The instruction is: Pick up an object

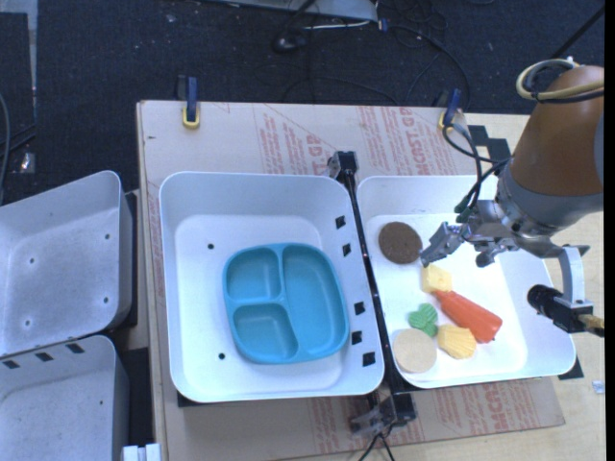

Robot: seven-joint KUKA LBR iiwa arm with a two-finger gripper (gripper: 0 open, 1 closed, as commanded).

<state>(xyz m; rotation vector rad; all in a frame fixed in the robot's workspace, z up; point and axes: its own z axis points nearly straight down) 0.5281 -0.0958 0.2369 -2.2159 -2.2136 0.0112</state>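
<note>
The right bin (538,353) holds several toy foods. A brown round patty (399,242) lies at its left rear, with a small yellow block (436,279) in front of it. An orange carrot (470,315) runs diagonally at the middle. Nearby sit a green piece (423,317), a tan disc (416,350) and a yellow ridged piece (456,342). My gripper (468,244) hangs over the bin's middle, just right of the patty and above the yellow block. Its dark fingers spread apart, open, with nothing between them.
The left bin (192,353) contains a blue three-compartment tray (284,302). A black divider (363,277) runs between the bins. Blue clamps (191,102) grip the bench's back edge. A white lid (58,248) lies off the bench at left.
</note>
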